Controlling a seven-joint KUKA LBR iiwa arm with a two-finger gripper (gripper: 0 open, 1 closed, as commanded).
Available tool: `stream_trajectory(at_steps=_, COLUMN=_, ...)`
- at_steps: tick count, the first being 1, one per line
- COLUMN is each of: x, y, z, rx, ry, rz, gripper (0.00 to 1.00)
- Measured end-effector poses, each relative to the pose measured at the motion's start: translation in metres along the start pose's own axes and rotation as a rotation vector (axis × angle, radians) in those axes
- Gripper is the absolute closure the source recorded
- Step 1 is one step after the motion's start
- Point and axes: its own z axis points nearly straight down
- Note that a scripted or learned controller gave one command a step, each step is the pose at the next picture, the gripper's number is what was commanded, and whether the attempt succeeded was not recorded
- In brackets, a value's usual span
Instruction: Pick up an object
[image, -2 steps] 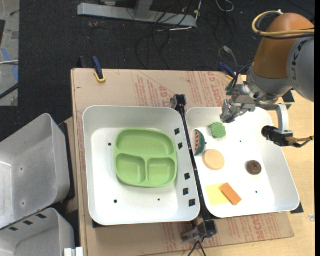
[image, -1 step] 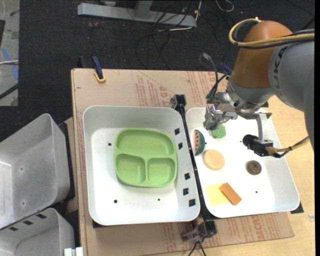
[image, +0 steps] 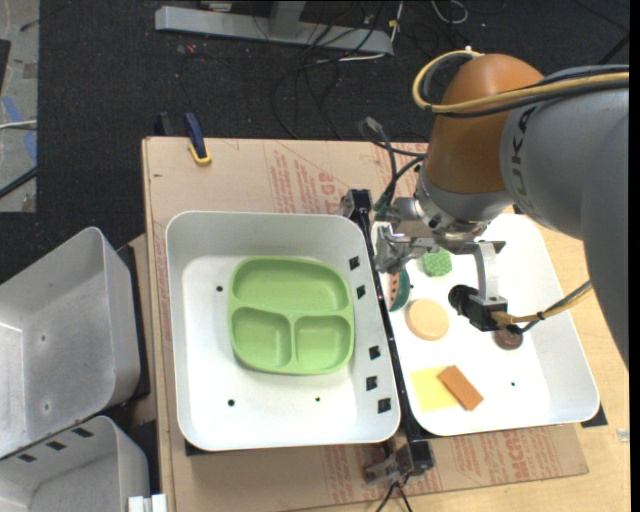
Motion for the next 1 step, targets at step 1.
stream_trajectory(at_steps=1, x=0.0472, y=-0.0276, z=-0.0102, rx=0.000, ry=0.000, rz=0.000, gripper=1.00)
